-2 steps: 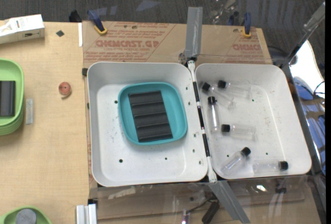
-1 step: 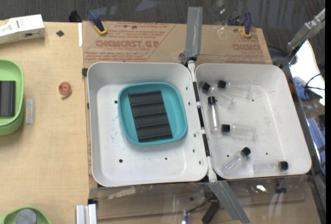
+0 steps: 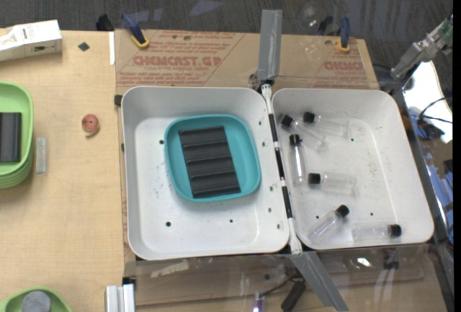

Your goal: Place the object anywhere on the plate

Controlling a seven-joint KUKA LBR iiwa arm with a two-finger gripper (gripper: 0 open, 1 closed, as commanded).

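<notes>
A teal square plate (image 3: 212, 157) lies in the middle of the left white bin (image 3: 144, 224); a dark ridged block (image 3: 209, 161) covers most of its top. Several clear vials with black caps are scattered in the right white bin (image 3: 403, 159). One vial (image 3: 296, 156) lies lengthwise close to the divider between the bins. Two caps (image 3: 287, 120) sit near the bin's back left corner. Another vial (image 3: 331, 220) lies tilted near the front, and one more (image 3: 380, 231) rests along the front right wall.
Brown cardboard (image 3: 187, 55) lies behind the bins with a grey post (image 3: 270, 44) at the divider. On the wooden bench at the left stand a green tray (image 3: 14, 134), a small round brown knob (image 3: 89, 123) and a white box (image 3: 29, 38). Cables and metal parts (image 3: 428, 51) crowd the right edge.
</notes>
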